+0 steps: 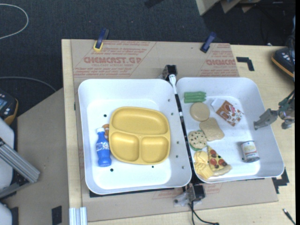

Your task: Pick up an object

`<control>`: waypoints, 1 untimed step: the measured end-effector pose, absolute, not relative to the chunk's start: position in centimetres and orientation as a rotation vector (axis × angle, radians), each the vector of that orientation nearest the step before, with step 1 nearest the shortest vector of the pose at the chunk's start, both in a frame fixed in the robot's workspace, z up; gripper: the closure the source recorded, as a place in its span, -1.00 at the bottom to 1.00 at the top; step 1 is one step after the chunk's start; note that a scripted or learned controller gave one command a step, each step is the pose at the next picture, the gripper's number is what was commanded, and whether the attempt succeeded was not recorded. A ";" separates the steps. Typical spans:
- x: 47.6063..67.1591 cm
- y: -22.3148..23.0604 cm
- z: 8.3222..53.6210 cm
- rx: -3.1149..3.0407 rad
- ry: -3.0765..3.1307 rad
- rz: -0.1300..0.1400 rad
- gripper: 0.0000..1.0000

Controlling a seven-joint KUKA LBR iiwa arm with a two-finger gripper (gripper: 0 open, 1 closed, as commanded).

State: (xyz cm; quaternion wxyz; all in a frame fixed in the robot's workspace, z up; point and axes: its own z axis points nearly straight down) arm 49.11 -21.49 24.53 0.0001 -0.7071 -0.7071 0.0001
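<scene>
Rightward, the grey two-finger gripper sits at the right white bin's rim, grasp state impossible to tell; nearest lie a small silver can and a red-patterned packet, while the left white bin holds a yellow divided plastic plate beside a blue bottle

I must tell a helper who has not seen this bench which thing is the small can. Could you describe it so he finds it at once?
Look in the right bin, the one full of toy food. The small can stands alone near that bin's right wall, towards the front, right of the pizza slice. It is the only metallic cylinder there; its neighbours are flat food pieces.
</scene>
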 end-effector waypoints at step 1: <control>48.8 -21.5 18.2 -2.217 -2.216 0.004 -1.00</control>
